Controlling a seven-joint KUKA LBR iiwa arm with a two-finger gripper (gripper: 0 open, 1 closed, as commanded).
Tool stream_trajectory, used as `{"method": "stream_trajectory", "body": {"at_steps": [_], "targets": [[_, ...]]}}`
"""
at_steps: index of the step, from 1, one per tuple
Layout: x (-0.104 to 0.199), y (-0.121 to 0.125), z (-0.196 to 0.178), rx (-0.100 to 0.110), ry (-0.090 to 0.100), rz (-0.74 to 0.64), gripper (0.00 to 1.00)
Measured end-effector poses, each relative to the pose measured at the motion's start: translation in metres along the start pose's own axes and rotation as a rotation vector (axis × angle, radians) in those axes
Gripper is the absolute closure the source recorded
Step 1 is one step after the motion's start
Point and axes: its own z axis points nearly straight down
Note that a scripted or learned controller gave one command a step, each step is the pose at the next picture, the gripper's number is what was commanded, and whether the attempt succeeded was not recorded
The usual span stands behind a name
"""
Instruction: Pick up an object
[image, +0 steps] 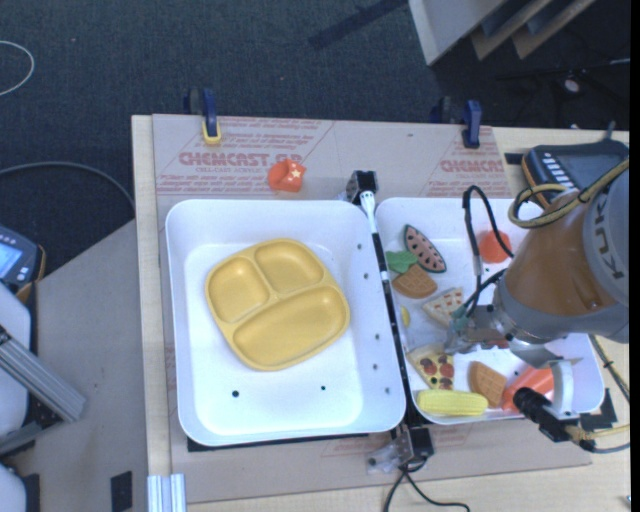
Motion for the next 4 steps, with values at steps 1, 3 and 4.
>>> {"method": "stream_trajectory", "body": {"at_steps": [1, 3, 4], "targets": [[0.065, 0.000, -0.121, 0.001, 0.007, -0.012, 1.00], [0.064, 0.073, -0.167, 0.011, 0.003, -0.004, 1.00], [0.033, 0.069, -0.145, 0.020, 0.005, 0.002, 1.00]]}}
